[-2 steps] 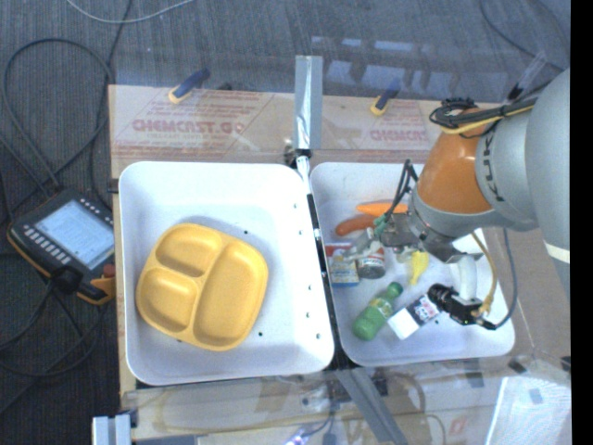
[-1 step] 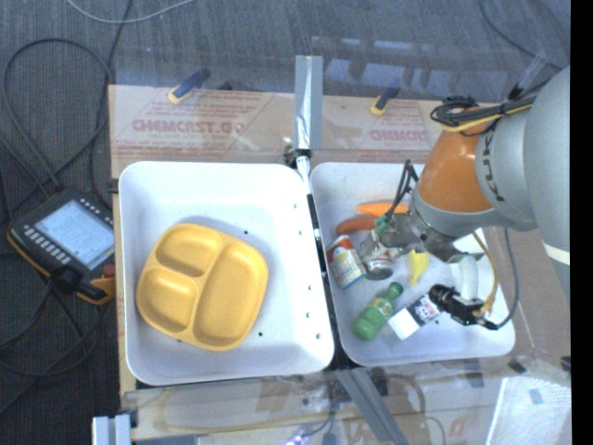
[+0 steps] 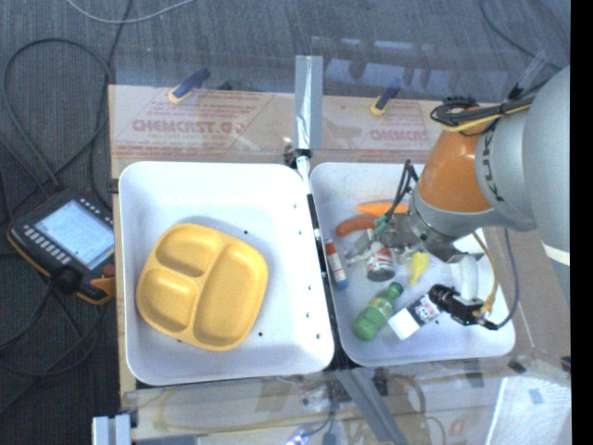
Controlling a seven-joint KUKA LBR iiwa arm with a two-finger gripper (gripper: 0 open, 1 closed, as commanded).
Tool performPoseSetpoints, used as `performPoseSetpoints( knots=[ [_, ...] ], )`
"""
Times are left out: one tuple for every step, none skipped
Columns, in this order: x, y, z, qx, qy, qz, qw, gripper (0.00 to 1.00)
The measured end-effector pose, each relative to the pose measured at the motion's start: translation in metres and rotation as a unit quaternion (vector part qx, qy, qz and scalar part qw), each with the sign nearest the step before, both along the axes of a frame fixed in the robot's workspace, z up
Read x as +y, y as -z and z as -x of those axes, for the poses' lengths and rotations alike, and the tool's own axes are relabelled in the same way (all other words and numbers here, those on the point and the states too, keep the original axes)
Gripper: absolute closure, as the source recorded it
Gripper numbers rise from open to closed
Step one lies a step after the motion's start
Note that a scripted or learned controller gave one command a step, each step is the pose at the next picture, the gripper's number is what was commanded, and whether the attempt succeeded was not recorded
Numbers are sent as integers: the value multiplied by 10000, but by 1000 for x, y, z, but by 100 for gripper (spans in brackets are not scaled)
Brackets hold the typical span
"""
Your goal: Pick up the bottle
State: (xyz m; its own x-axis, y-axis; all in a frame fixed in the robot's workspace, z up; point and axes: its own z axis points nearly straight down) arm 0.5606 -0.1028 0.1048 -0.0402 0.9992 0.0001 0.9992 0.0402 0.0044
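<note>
We see the green bottle point(image 3: 377, 311) lying on its side in the right bin point(image 3: 500, 341), toward that bin's near edge and a little left of its middle. Its long axis runs on a diagonal: the cap end points up and to the right in the camera view, the fatter base down and to the left. Just beside its base end to the right sits a small white and dark box point(image 3: 414, 317), and above it a small can point(image 3: 380, 265) and a slim tube with a red cap point(image 3: 334, 263) near the bin's left wall. An orange carrot-like piece point(image 3: 371, 211) lies further back. The gripper point(image 3: 394, 239) hangs under the orange wrist band, over the clutter in the middle of the bin, and we cannot tell its state because the wrist hides it from this angle. From there the bottle lies toward the near edge and slightly left, near but not under the tool. We judge that the coming move turns on shifting that way and closing across the bottle's narrow width, square to the diagonal, while staying clear of the box. The left bin point(image 3: 139, 184) holds a yellow divided plate point(image 3: 202, 286), well apart from all this.
</note>
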Motion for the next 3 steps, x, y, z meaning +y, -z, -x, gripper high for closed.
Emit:
performPoseSetpoints(
  knots=[
    [-4, 14, 70, -70, -1600, 42, 9871, 0],
    [-2, 5, 68, -89, -1597, 27, 9871, 100],
    [63, -138, 77, 56, -2013, 3, 9795, 100]
  ],
)
